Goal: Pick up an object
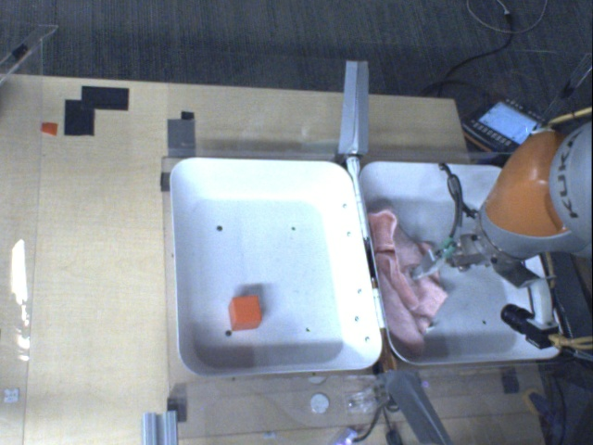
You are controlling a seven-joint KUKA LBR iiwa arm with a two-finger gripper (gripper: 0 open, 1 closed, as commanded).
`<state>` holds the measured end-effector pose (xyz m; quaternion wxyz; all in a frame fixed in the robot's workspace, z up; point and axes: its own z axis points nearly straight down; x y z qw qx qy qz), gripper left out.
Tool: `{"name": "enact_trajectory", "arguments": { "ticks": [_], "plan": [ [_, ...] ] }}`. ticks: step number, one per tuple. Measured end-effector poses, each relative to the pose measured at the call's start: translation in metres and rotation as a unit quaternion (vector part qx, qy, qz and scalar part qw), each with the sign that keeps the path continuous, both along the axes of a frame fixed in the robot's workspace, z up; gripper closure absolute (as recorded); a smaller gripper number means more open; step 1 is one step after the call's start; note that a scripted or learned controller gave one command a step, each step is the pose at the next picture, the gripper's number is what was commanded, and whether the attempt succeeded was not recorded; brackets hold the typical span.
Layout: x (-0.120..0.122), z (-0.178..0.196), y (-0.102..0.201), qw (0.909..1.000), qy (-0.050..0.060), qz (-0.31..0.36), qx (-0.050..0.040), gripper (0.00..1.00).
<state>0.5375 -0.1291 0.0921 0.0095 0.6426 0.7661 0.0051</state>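
Jaws (428, 269) low in right bin (482, 341), at edge of crumpled pink cloth (400, 281); cannot tell how far open or whether gripping. Soft, folded cloth along bin's left wall. Small orange block (246, 312), hard-edged, in smooth white left bin (195, 248).

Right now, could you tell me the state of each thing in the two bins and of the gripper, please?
pink cloth: crumpled, lying along the left side of the right bin, on the bin floor.
orange block: resting on the floor of the left bin, untouched.
gripper: low over the right bin, at the pink cloth's right edge; a grasp cannot be confirmed.
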Motion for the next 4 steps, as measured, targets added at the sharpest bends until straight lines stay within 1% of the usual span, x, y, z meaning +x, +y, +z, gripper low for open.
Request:
{"name": "enact_trajectory", "arguments": {
  "ticks": [1,2,3,4],
  "plan": [
    [-0.032,0.000,0.006,1.0000,-0.001,0.007,-0.0001,0.00],
    [0.059,-0.001,0.014,0.9995,0.002,0.032,0.0005,0.00],
    [0.036,0.000,0.033,0.9974,0.001,0.072,-0.0010,0.00],
    [0.134,-0.002,0.038,1.0000,0.007,0.006,0.0010,0.00]
  ]
}}
